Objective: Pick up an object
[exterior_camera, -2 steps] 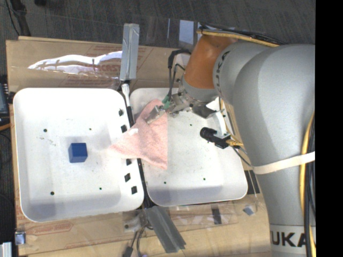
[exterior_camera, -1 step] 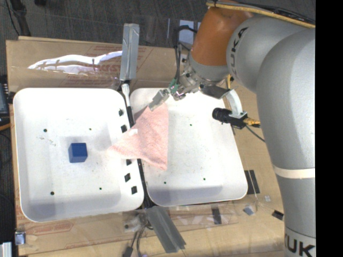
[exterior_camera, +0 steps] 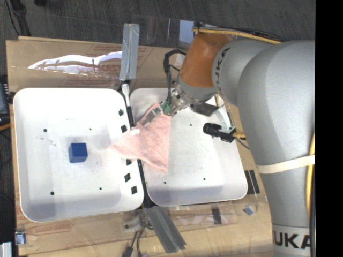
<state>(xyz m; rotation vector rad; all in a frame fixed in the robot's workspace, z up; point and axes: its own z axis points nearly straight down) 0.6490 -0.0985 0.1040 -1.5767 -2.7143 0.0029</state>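
A pink cloth [exterior_camera: 143,143] hangs from my gripper [exterior_camera: 161,111] and drapes down over the divider between the two bins, its lower edge reaching into the left bin [exterior_camera: 32,116]. The gripper is at the back left of the right bin [exterior_camera: 214,175], shut on the cloth's top corner. A small blue cube [exterior_camera: 78,152] rests on the floor of the left bin, well to the left of the cloth.
The grey arm with its orange band [exterior_camera: 201,63] fills the upper right and reaches over the right bin. A black cable connector [exterior_camera: 214,130] juts out beside the wrist. Brown cardboard [exterior_camera: 69,63] lies behind the bins, with a grey bar [exterior_camera: 128,52] standing at the divider's back end.
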